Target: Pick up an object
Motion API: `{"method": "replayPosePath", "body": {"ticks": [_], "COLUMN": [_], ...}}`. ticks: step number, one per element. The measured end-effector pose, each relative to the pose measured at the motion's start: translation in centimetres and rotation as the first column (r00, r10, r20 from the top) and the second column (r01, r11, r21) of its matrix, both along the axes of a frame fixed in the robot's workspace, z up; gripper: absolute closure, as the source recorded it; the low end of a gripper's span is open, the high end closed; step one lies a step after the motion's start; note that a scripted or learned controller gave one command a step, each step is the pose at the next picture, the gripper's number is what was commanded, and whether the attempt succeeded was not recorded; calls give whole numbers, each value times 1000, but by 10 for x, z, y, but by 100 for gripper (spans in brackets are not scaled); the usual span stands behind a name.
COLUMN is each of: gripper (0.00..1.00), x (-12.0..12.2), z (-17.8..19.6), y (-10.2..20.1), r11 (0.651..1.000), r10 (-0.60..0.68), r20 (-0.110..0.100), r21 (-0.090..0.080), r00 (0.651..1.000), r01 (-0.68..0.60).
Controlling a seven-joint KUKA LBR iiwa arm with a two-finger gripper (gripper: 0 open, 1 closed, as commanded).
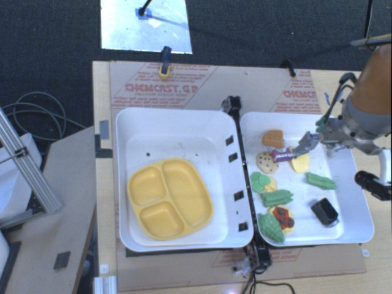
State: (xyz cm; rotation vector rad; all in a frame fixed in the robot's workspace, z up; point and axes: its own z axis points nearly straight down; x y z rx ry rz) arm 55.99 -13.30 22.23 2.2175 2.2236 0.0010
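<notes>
My gripper [304, 146] reaches in from the right and hangs low over the right bin [361, 225], at its upper middle. Just off its tip lies a small purple piece [282, 156], and a pale yellow piece [300, 163] sits right below it. I cannot tell whether the tip touches either one. Close by are an orange-brown piece [273, 138] and a speckled cookie [266, 162].
The right bin also holds a green bean-like piece [320, 180], green leafy pieces [277, 196], a red-topped slice [282, 215] and a black block [324, 211]. A yellow divided tray [169, 198] lies in the left bin [184, 124].
</notes>
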Motion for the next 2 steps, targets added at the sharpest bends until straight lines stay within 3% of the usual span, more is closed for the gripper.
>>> {"method": "replayPosePath", "body": {"ticks": [1, 2], "gripper": [0, 0], "x": [-79, -71], "z": [-138, -32], "y": [23, 156], "r11": [1000, 1000], "r10": [-3, 11], "r20": [-15, 11], "r21": [5, 4], "r00": [1000, 1000], "r01": [3, -11]}}
